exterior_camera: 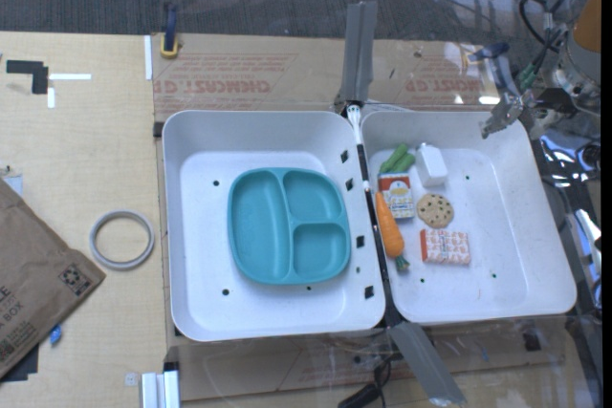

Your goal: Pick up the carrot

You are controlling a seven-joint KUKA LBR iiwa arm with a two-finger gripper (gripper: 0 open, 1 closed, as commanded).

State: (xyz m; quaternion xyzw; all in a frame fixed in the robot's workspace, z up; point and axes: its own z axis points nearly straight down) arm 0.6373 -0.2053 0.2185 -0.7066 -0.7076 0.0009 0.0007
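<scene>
Fingers' state cannot be told; gripper [501, 118] sits at upper right, carrot [388, 226] well apart, lower left by the right bin's [497, 306] left wall

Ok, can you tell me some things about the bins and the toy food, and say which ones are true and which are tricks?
1. The carrot lies in the right bin, by its left wall. True.
2. The teal plate sits in the right bin. False: it is in the left bin.
3. The pincer is holding the carrot. False: it is at the right bin's top rim, away from the carrot.
4. The cookie lies right of the carrot. True.
5. A tape ring lies inside the left bin. False: it is on the bench, outside.
</scene>
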